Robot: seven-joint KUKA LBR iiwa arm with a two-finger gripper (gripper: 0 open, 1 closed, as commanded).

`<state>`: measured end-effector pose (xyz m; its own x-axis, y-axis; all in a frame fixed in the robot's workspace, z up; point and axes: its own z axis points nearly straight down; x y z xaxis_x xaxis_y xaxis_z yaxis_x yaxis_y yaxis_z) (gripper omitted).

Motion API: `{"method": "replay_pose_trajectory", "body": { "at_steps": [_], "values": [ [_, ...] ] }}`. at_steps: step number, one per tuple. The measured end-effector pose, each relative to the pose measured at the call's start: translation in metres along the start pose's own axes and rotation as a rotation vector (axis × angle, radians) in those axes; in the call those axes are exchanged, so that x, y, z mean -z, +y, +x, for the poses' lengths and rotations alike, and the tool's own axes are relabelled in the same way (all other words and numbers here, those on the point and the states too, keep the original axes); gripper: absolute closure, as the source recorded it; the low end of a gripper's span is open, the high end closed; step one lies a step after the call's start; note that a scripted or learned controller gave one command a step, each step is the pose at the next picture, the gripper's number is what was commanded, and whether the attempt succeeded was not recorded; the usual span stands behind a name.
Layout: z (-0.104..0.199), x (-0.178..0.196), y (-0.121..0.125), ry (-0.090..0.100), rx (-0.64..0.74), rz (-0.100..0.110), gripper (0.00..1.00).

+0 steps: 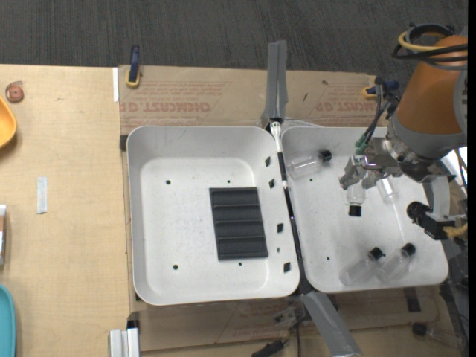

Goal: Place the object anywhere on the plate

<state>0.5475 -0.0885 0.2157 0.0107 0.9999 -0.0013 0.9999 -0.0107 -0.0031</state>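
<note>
**Clear vial at the gripper tip, plate one bin away**

Hangs over the right bin [327, 225]: gripper [362, 181], tip pointed down. Cannot tell whether clenched or released; too small and cluttered at the tip to judge. Directly beneath the gripper, touching or nearly so, a small clear vial [356, 198] with a black cap at its lower end. Cannot say whether gripped or merely lying under the tip.

Probably light and rigid, with smooth clear walls, so likely slippery and prone to rolling once set down. Best taken across the body, midway along, rather than on the cap; a firm squeeze, square to the axis, to stop it squirting out.

Other clear vials close by: one [306, 166] just beyond the gripper toward the view's left and up, two more [358, 271] [393, 266] well below the gripper, near the bin's front rim. Easy to confuse or nudge.

Far to the view's left of the gripper, in the left bin [137, 199], the black ridged plate [239, 224], flat on the floor with bare white all around. Between gripper and plate, two raised bin rims side by side: lift clear before crossing. Ridges may help check rolling; lay the vial along a groove, low.
</note>
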Motion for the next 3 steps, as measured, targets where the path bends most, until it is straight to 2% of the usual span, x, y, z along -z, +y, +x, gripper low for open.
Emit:
{"method": "replay_pose_trajectory", "body": {
  "at_steps": [1, 2, 3],
  "values": [
    [0.093, -0.007, -0.005, 0.000, 0.217, 0.000, 1.00],
    [0.151, -0.026, -0.026, 0.000, 0.147, 0.001, 1.00],
    [0.209, 0.001, -0.022, -0.002, -0.060, 0.001, 1.00]
  ]
}}
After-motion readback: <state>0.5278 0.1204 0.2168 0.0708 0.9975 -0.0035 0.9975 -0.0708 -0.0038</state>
